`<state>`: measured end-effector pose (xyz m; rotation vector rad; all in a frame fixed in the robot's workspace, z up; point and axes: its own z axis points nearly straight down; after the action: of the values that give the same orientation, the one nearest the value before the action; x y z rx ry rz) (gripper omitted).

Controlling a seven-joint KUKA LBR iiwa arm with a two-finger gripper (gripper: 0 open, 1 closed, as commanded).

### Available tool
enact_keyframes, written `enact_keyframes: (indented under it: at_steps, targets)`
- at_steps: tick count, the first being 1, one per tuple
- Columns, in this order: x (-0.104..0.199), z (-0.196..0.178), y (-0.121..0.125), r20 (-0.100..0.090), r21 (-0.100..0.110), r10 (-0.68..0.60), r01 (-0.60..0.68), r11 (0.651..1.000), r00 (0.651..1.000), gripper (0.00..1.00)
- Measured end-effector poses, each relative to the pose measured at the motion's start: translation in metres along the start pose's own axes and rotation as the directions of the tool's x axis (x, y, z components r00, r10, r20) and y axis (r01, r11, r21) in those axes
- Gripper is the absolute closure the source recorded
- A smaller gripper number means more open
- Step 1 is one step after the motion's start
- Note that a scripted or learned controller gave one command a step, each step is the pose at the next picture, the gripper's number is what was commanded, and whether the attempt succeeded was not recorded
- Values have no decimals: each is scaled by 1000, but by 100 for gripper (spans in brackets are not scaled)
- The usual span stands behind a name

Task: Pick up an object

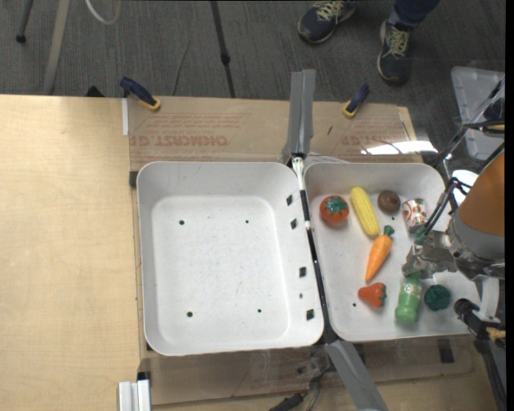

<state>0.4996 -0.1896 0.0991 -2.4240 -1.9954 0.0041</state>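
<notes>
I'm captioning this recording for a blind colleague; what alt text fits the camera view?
A grey arm's gripper hangs over the right bin, which holds a tomato, corn, carrot, red pepper, green bottle and other small toys. The left bin adjoins it.

Two blue-and-yellow clamps [138, 92] [356, 99] gripping the cardboard sheet [209, 132]. Sneakers [325, 19] [394, 48] on grey carpet beyond the bench.

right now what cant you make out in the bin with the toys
- Gripper: in the camera view its fingers blur into arm hardware, so open or shut is unclear.
- Green bottle: its top sits under the gripper.
- Dark green object: too small and partly covered by the arm to identify.
- Patterned ball: markings too small to read.
</notes>
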Motion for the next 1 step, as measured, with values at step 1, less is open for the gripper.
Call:
enact_keyframes:
  at_steps: [1]
  targets:
    - [14,-64,8,1,-3,-181,181,984,984,100]
